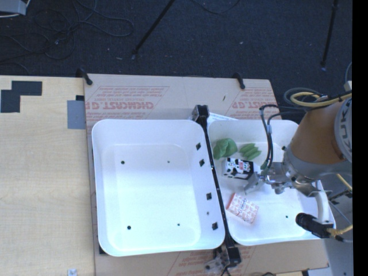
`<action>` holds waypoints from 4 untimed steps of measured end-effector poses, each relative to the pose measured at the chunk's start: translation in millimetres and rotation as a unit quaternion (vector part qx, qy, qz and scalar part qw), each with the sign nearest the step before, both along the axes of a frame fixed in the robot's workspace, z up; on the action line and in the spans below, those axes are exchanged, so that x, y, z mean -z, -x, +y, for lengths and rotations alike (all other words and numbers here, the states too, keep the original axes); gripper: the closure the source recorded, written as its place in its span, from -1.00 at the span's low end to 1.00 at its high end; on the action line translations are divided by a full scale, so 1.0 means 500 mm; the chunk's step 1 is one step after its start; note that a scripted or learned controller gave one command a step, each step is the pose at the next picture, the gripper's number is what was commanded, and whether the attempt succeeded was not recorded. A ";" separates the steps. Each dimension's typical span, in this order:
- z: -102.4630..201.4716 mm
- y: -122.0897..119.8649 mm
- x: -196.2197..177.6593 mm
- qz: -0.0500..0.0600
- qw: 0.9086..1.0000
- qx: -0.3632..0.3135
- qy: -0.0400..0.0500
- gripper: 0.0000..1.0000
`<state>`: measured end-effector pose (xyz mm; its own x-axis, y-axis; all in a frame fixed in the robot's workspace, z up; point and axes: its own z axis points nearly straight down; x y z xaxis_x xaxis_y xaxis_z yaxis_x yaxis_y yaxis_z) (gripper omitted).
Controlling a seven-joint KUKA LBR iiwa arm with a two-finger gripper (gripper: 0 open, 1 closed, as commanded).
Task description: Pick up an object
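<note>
In the right bin (270,234), a shallow, glossy white plastic tray with rounded corners, lie four small things: two crinkled green leaf shapes (225,148) (250,150), side by side, a black-and-white blocky toy (237,167) just below them, and a flat white packet (243,207) with red print nearer the front. The grey metal gripper (253,182) hangs low just right of the toy; whether its jaws are spread or pressed together I cannot tell. The left bin (103,171) is smooth white plastic. Both sit on brown printed cardboard (138,99) over a pale wood counter (40,200).
</note>
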<state>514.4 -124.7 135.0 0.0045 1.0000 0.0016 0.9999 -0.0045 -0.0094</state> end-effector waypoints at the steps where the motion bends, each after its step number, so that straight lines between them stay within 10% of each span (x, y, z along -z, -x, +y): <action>1: 0.039 -0.104 0.054 -0.004 1.000 -0.004 0.000 -1.00; 2: 0.035 -0.099 0.032 -0.002 1.000 0.000 0.000 1.00; 3: 0.011 -0.146 -0.186 -0.010 1.000 -0.003 0.002 1.00; 4: 0.013 -0.141 -0.171 -0.004 1.000 -0.003 0.001 -1.00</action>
<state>584.7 -118.2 220.4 -0.0007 1.0000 -0.0002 1.0000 0.0007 -0.0023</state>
